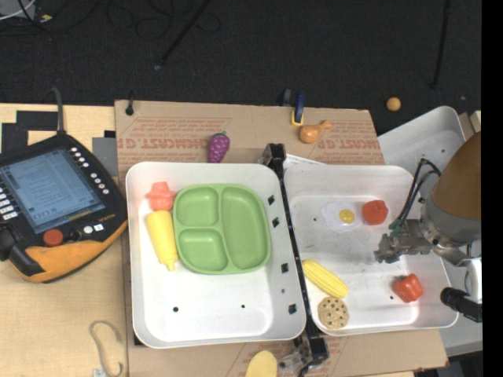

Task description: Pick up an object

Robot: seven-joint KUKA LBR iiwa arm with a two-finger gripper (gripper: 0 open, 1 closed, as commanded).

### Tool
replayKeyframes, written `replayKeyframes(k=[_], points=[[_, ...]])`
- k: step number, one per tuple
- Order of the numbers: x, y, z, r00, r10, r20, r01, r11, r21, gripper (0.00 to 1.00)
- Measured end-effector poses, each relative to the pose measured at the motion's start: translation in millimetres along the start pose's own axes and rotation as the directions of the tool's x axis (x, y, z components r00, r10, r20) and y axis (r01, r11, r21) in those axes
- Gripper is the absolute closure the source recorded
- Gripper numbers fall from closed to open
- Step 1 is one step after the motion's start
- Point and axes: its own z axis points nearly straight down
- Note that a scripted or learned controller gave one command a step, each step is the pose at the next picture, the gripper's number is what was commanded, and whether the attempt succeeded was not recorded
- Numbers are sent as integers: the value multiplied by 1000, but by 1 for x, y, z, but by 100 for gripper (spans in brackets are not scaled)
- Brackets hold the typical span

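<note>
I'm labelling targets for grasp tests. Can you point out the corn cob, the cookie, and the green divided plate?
yellow plastic corn cob (324,278), camera view, middle of the cob
round tan chocolate-chip cookie (333,312), camera view, centre of its face
green three-compartment plastic plate (218,231), camera view, ridge between compartments

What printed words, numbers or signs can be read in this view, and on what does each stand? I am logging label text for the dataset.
Red print on the brown cardboard sheet behind the bins, left part: upside down, too blurred to read.
Red print on the same cardboard, right part: upside down, too blurred.
Lines on the grey handheld control pendant's screen: too small to read.
</note>
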Motion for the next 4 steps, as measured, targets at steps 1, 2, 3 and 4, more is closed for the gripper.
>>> replayKeyframes(k=[1, 2, 3, 4], points=[[-2, -3, -62, 1000, 0, 1, 0, 1000, -3, 100], [-3, -3, -83, 1000, -1, 0, 1, 1000, -1, 100], [44, 11, -91, 1000, -4, -1, 4, 1000, 1, 100], [104, 15, -82, 1000, -4, -2, 4, 1000, 3, 100]])
